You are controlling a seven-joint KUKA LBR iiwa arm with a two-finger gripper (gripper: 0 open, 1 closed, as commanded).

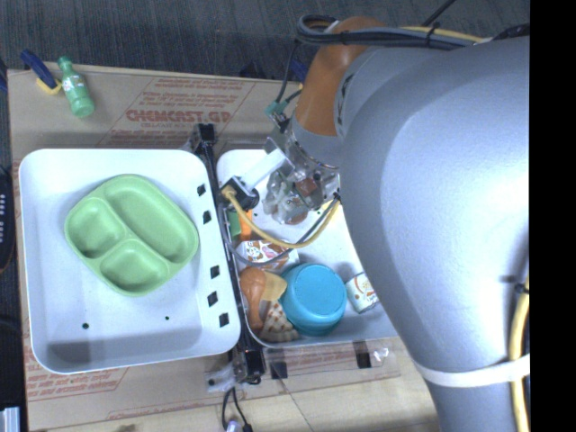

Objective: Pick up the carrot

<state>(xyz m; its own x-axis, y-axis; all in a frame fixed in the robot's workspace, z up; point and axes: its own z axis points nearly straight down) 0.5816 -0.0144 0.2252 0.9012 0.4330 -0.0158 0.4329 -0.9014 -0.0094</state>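
The carrot [236, 225] shows as a short orange sliver against the left wall of the right bin [236, 162], partly covered by a yellow cable and a printed packet. My gripper [290, 196] hangs low over the upper middle of that bin, a little up and to the right of the carrot. The grey arm covers the bin's right side.
A blue round cup [315, 299] sits near the right bin's front, beside a brown bun-like item [259, 288] and a small white tub [361, 291]. A green divided plate [131, 232] lies in the left bin [54, 331]. A green bottle [76, 89] rests on the cardboard at the back left.
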